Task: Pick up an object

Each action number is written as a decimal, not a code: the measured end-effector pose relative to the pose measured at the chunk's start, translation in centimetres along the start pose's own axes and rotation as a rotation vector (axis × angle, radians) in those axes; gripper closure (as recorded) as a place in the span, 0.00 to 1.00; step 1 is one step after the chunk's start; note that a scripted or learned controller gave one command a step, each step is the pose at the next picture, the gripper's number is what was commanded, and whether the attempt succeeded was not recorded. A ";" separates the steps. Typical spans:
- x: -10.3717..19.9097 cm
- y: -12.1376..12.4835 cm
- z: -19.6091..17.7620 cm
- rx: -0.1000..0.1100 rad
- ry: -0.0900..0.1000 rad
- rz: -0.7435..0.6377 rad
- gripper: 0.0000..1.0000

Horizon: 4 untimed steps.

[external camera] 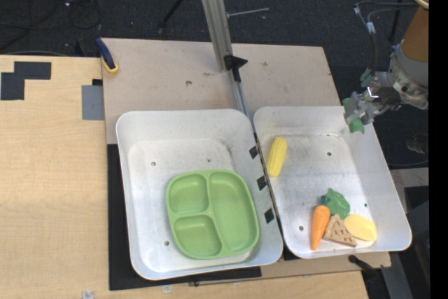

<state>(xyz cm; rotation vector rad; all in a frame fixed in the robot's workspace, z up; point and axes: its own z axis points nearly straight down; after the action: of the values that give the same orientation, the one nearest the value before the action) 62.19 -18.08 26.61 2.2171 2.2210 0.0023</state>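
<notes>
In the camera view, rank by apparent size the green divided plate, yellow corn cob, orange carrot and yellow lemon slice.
1. Green divided plastic plate, clearly largest.
2. Orange toy carrot and yellow toy corn cob: look alike, unranked.
3. Pale yellow lemon slice, smallest.

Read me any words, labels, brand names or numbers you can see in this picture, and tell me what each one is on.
None: no readable text in the camera view.
Green divided plate: plain, no marking.
Toy corn, carrot, and the other toy foods beside the carrot: no print.
White bins: only small dark specks, not lettering.
Gripper: too small and blurred to tell if it bears a label.
</notes>
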 end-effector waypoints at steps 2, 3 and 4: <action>4.7 -1.6 -1.7 0.007 0.004 -0.003 1.00; 9.5 -3.2 -1.7 0.008 0.004 -0.003 1.00; 14.2 -4.8 0.3 0.010 0.003 -0.002 1.00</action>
<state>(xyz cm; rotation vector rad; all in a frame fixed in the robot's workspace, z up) 57.39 -3.87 26.24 2.2210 2.2299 -0.0048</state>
